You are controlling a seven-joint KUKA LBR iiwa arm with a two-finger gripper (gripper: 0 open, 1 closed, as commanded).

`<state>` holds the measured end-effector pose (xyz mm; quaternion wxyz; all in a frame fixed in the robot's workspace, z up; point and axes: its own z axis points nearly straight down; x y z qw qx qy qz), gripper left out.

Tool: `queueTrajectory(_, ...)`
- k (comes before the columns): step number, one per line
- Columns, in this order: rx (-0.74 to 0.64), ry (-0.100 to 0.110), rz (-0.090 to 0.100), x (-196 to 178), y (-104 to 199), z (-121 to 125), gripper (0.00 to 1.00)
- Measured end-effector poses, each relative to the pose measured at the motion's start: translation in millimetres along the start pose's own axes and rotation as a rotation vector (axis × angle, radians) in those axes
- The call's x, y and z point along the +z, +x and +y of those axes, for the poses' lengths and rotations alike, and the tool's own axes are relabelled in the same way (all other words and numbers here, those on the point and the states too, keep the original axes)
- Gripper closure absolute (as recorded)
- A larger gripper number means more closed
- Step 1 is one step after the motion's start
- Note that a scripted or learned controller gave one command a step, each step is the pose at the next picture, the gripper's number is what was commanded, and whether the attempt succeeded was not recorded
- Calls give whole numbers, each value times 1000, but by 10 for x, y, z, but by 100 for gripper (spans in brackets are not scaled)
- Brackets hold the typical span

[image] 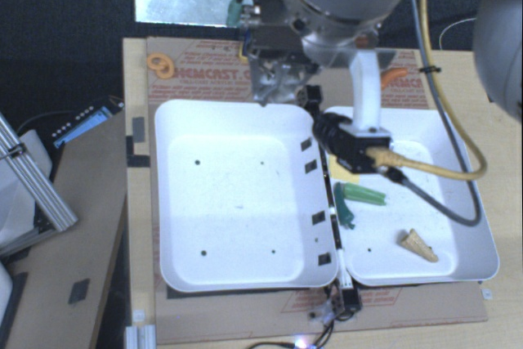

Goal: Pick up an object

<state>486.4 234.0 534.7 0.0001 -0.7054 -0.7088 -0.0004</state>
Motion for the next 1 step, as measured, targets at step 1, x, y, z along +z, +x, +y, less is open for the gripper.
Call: queueTrajectory(1, 0, 0, 0, 0, 0, 0, 100)
